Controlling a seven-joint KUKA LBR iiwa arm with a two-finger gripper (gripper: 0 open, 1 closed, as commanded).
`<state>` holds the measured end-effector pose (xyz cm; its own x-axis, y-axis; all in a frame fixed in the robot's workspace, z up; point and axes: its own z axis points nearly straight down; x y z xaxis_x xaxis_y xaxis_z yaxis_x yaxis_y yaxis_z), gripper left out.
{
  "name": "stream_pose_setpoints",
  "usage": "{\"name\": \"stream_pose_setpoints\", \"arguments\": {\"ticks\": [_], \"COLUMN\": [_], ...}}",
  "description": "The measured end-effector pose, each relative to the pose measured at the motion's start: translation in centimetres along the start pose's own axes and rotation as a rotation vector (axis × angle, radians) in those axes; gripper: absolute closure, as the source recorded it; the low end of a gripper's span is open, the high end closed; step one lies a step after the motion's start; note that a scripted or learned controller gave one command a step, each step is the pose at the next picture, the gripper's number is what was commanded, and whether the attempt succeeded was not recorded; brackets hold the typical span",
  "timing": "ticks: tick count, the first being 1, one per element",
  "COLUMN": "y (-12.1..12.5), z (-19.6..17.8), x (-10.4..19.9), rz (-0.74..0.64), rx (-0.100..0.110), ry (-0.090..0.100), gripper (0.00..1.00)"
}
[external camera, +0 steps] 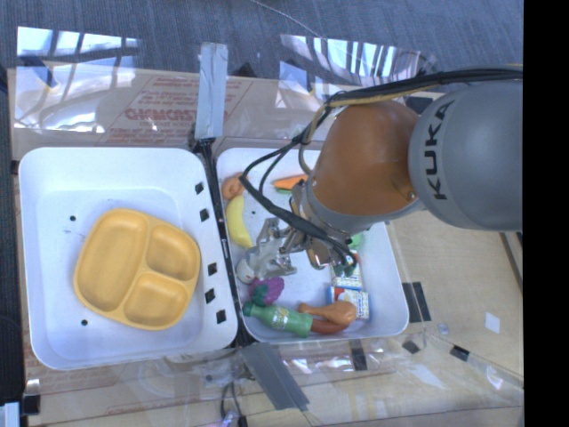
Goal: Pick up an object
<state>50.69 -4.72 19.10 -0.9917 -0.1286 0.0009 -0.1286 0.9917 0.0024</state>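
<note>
Grey and orange-banded, reaching in from the right as the arm (462, 149) and hanging the tool (271, 254) low inside the right bin (396, 311). Hovering just beside the yellow banana (238, 221) and right above the purple toy (267, 289). Not showing anything lifted up yet. Cannot tell whether the tool is apart or together, because of the tangle of shiny metal and black cables there. Cannot tell either whether touching the banana or only sitting close to it. Lying near the front wall of the same bin: a green bottle (279, 318), an orange toy (334, 314) and a small box (347, 289). Lying near the back wall: a small orange piece (289, 182). Sitting well apart in the left bin (36, 181): a yellow tray (135, 268), alone. Looking like the early part of the job: getting down among the toys seems done, while grabbing one firmly and lifting it out of the bin seem left to do. Probably aiming for the banana or the purple toy, being the closest ones.
</note>
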Motion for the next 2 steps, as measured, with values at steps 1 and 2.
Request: {"name": "stream_pose_setpoints", "arguments": {"ticks": [1,2], "y": [-5.9,-8.9], "z": [6.8,3.0], "x": [-1.3,-4.2], "rz": [-0.215,-0.248], "rx": [0.005,0.005], "ry": [-0.007,-0.005], "gripper": [1.00,1.00]}}
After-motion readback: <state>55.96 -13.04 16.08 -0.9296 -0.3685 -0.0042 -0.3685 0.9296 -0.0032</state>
